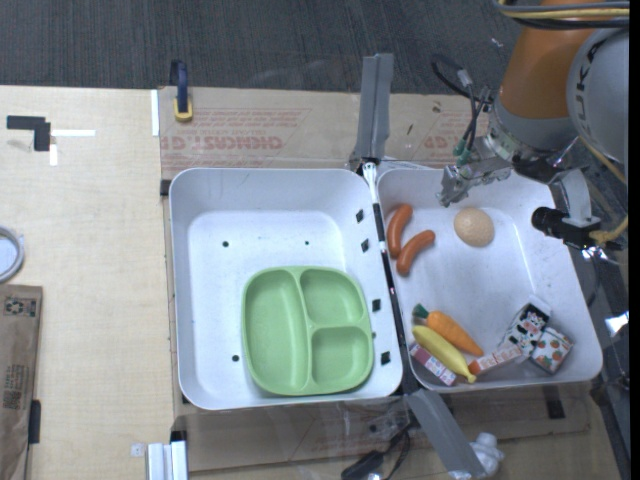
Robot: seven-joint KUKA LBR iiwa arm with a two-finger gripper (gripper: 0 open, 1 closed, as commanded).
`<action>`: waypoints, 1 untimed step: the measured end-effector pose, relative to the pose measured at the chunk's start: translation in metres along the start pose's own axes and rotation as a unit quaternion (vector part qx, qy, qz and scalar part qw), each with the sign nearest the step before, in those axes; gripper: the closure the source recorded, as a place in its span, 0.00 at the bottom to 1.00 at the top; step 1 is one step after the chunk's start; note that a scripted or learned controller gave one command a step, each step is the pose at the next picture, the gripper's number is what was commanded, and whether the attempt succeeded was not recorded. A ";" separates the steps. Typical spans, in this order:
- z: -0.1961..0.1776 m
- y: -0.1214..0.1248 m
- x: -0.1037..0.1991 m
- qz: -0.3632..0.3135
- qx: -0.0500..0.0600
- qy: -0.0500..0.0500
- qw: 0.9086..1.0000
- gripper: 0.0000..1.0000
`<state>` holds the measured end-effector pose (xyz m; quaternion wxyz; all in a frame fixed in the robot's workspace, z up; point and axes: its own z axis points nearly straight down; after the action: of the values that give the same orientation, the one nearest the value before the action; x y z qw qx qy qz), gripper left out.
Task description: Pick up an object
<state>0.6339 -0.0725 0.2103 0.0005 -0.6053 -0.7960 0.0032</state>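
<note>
The left bin (200, 268) holds a green divided tray (306, 330), lying flat toward its near side. Over in the right bin (560, 298): two sausages (408, 240) by the divider, a pale egg (474, 227) near the far wall, a carrot (455, 332) and banana (443, 354) side by side, and a small milk carton (535, 336) in the near corner. The hand (462, 180) hovers just above the egg; whether it's apart or together, I can't tell.
</note>
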 end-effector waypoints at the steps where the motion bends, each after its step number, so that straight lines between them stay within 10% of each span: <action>1: -0.065 0.025 -0.007 -0.017 -0.002 0.001 1.000 1.00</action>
<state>0.6601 -0.0726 0.2754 0.0000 -0.5918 -0.8061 0.0012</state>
